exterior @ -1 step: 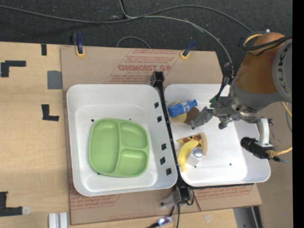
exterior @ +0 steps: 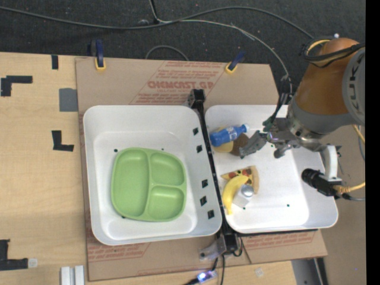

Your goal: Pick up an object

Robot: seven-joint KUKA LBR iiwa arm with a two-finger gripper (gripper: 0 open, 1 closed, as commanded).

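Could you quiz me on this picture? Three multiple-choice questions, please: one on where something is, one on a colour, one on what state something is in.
1. Where does the green plate lie?
A. left bin
B. right bin
C. on the cardboard

2. What colour is the bottle?
A. red
B. blue
C. green

3. How does the bottle lie?
A. upright
B. on its side
C. between the gripper's fingers

Answers: 1 A, it sits on the left bin's floor. 2 B, its body is blue with a white cap. 3 B, it lies flat in the right bin, with the gripper apart from it.
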